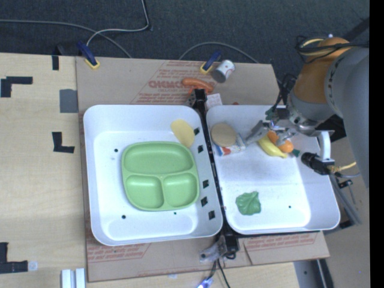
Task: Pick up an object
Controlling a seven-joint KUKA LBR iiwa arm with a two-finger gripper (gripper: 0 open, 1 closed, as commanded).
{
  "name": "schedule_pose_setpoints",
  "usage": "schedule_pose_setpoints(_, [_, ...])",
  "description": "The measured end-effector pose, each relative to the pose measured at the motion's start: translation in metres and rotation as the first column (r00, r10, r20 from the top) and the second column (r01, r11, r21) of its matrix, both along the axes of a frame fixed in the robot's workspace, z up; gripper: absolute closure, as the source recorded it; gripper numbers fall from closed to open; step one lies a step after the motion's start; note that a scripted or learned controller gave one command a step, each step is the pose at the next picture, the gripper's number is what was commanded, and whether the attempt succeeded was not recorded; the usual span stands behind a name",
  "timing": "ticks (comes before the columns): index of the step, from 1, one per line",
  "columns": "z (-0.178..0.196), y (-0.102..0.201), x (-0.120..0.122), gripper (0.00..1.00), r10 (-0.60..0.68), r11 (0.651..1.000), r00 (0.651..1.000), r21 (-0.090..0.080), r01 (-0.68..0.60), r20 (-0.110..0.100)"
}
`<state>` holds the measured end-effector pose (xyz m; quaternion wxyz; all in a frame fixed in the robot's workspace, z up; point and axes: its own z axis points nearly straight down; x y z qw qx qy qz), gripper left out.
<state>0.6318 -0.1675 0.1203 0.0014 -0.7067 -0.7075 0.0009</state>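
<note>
green leafy toy, hand over banana

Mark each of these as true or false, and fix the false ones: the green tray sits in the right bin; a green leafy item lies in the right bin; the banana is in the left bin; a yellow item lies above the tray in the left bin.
1. The green tray sits in the right bin. False: it lies in the left bin.
2. A green leafy item lies in the right bin. True.
3. The banana is in the left bin. False: it lies in the right bin, near the tool.
4. A yellow item lies above the tray in the left bin. True.
</note>
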Motion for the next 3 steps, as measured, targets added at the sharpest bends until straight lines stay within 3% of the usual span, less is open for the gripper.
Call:
schedule_pose_setpoints(1, [-0.003,-0.04,0.016,0.0,0.0,1.0,1.0,-0.002,0.0,0.003])
schedule_pose_setpoints(2, [-0.034,-0.008,0.038,0.0,0.001,1.0,1.0,-0.003,-0.001,0.006])
schedule_pose_setpoints(3, [-0.023,-0.009,0.038,1.0,0.002,1.0,1.0,-0.006,-0.002,0.008])
